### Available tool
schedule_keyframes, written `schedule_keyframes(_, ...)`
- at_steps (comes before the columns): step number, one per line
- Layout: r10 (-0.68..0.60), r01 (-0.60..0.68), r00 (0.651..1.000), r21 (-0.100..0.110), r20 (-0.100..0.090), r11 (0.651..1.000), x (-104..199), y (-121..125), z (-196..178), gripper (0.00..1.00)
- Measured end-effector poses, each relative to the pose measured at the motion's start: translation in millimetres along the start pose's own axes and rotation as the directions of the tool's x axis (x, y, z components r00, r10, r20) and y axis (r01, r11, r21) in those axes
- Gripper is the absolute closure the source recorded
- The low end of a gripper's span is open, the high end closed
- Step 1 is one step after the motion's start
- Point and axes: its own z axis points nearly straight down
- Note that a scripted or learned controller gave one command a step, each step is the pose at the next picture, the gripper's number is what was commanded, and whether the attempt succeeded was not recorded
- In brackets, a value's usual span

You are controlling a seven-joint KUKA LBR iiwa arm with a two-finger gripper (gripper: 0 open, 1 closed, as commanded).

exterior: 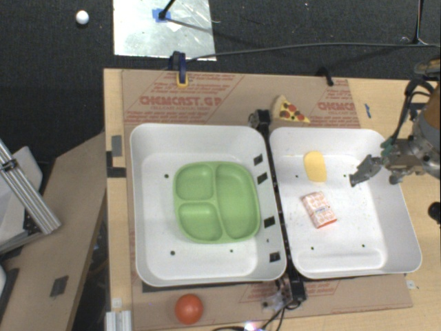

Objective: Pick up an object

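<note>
Hand over right bin, grip state unclear; yellow oblong object, red-white packet nearby.

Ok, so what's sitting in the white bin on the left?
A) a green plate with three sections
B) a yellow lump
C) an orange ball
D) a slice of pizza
A: the green plastic plate with three sections lies in the middle of the left shallow white bin, while the yellow lump is in the right shallow white bin.
</note>
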Motion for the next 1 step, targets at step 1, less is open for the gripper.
schedule_keyframes(1,-0.002,0.002,1.000,-0.009,0.002,1.000,0.2,1.7,-4.4,0.00)
